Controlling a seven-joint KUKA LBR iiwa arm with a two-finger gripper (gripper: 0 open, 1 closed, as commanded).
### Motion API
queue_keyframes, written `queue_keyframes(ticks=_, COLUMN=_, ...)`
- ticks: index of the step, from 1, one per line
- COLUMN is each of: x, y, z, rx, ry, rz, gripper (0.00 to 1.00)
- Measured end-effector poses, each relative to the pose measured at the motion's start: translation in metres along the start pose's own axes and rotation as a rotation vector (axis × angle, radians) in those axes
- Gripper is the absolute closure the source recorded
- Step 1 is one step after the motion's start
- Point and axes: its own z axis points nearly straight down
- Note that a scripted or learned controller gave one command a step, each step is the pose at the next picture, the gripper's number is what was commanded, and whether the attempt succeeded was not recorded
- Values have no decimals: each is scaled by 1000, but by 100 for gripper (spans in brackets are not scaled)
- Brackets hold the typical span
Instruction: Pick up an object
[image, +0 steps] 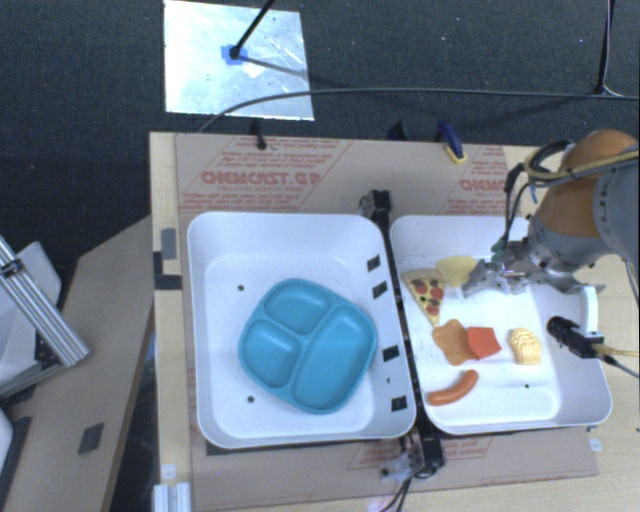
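While the arm (590, 195) reached into the right bin (580, 400), you had food toys spread below it.
Left bin (215, 300) held a blue plate (308, 345); jaws hung beside the pizza slice (427, 292), their state unclear; sausage (452, 388) lay nearest you.

A blue sectioned plate (308, 343) lies in the left bin (215, 250). The right bin (580, 400) holds a pizza slice (427, 292), yellow piece (457, 268), orange piece (451, 342), red block (483, 342), corn (525, 346) and sausage (453, 388). The gripper (487, 277) sits low at the bin's upper middle, just beside the yellow piece.
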Motion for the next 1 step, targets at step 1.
queue_keyframes(ticks=1, x=-1, y=2, z=-14, rx=-8, ry=-2, rz=-1, gripper=100)
